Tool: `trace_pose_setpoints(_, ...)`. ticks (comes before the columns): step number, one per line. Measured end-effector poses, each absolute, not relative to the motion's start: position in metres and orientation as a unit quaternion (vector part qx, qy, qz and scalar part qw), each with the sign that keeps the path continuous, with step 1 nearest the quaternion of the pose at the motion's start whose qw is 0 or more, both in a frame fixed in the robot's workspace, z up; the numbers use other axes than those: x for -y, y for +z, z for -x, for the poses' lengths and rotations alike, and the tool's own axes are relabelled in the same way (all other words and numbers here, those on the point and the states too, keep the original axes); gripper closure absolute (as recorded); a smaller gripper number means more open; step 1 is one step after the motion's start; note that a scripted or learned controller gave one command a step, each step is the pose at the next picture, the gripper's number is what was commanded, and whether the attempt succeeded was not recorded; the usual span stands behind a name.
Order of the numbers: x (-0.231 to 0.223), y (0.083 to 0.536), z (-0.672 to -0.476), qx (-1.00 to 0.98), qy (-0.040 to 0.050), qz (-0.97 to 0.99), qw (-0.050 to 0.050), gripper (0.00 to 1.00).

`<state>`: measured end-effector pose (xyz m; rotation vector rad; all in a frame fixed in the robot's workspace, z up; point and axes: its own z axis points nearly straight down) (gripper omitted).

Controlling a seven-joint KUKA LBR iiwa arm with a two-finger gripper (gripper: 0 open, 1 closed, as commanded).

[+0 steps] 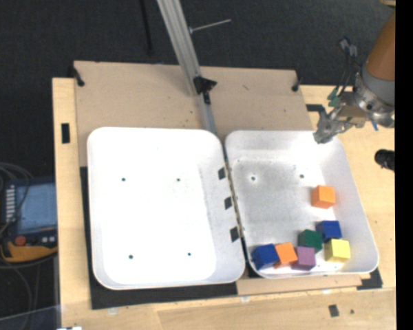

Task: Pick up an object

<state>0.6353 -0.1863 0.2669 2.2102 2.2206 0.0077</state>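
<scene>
The gripper hangs over the far right corner of the right bin; whether it is clenched or released cannot be told, and nothing shows in it. An orange cube sits alone mid-bin, near the right wall. Along the near edge cluster blue, orange, purple, green, blue and yellow cubes. The left bin lies beside it on the surface.

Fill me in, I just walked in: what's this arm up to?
The arm's gripper sits over the far right corner of the right bin, holding nothing. Its task is picking up an object, but the coloured blocks sit untouched: an orange block alone, the others clustered along the bin's near edge.
</scene>
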Motion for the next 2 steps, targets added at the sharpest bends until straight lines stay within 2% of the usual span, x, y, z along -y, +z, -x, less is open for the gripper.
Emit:
trace_pose_setpoints(1,0.187,0.277,-0.636,-0.71,0.001,-0.704,0.001,1.0)
trace_pose_setpoints(2,0.141,0.264,-0.646,-0.709,-0.0001,-0.705,0.0,1.0)
